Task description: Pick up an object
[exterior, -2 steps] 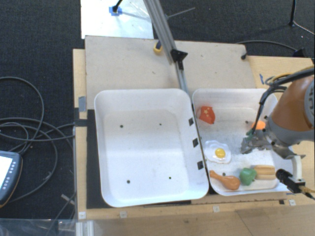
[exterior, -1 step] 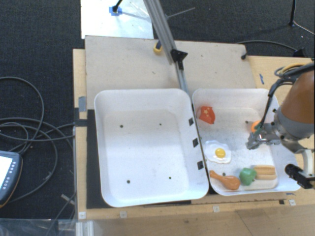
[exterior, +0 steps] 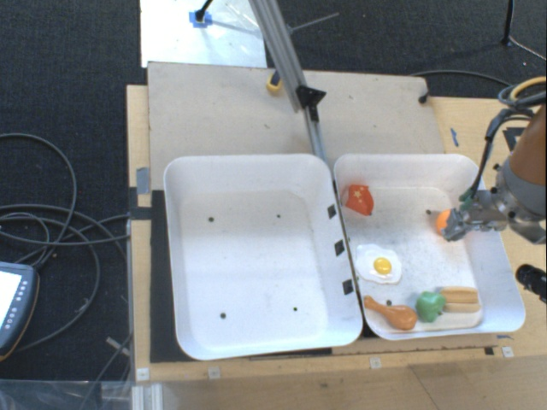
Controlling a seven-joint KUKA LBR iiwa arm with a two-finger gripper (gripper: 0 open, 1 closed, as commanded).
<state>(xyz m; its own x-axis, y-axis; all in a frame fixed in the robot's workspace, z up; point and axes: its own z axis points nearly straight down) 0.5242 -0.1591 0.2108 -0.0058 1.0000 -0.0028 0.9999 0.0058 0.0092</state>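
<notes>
Chicken leg [exterior: 392,312] lowest in right bin [exterior: 408,176]; gripper [exterior: 453,225] at 3 o'clock beside orange ball [exterior: 442,220], grip unclear; bench [exterior: 222,109] tan, floor [exterior: 68,58] dark.

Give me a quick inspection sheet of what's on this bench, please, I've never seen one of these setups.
Surface: two shallow white bins side by side, left bin and right bin, on a wooden bench.
Job's things: in the right bin, a red piece, a fried egg, a drumstick, a green piece, a hot dog and an orange ball.
Clutter: nothing seen.
Grippers: the gripper sits right at the orange ball; a grasp cannot be confirmed.
Cables: black cables on the floor at left.
Surroundings: a metal pole, dark carpet.
</notes>
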